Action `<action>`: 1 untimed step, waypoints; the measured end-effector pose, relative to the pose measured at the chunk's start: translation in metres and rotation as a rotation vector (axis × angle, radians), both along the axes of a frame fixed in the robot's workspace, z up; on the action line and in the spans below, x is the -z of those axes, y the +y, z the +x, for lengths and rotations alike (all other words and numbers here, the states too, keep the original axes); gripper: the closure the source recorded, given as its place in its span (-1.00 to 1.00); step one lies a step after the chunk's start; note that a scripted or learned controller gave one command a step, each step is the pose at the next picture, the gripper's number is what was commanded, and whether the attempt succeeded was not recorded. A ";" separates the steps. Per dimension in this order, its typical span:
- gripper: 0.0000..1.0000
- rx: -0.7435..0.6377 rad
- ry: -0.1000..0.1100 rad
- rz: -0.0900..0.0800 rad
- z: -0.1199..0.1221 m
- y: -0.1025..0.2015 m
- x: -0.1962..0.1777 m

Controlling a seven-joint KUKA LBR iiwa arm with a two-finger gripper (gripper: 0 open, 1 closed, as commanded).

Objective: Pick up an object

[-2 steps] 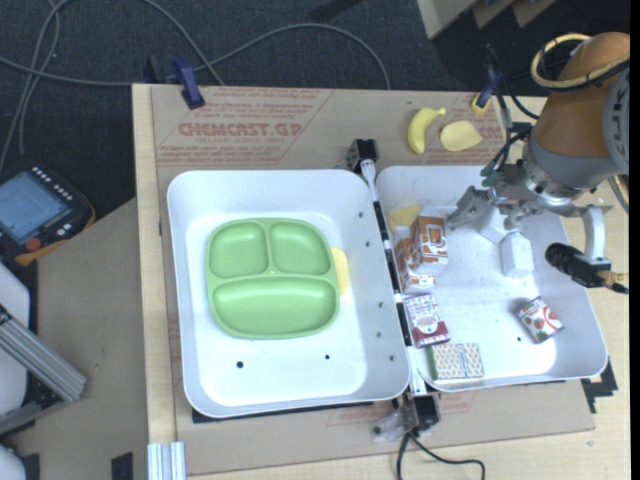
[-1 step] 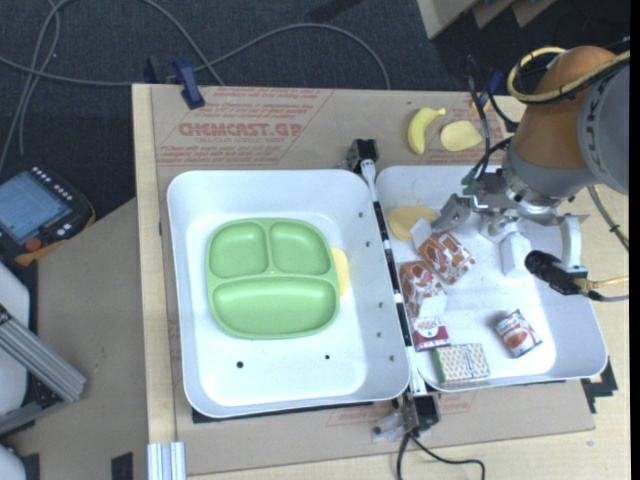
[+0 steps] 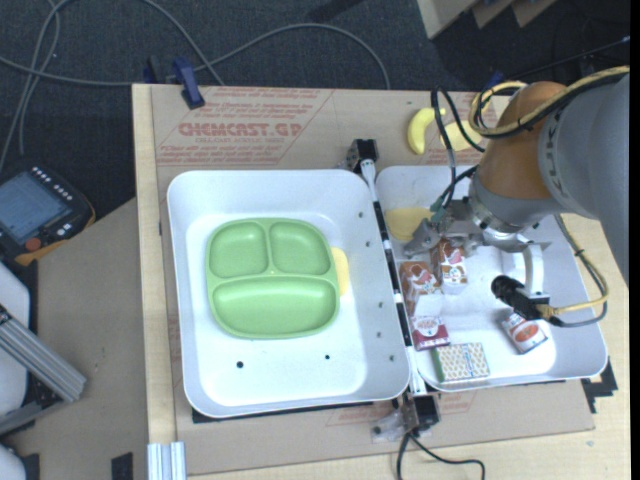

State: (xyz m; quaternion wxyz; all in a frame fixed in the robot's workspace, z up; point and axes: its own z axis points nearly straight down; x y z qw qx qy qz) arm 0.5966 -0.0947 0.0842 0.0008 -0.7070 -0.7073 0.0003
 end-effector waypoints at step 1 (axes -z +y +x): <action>1.00 0.001 -0.003 -0.001 0.001 -0.001 -0.011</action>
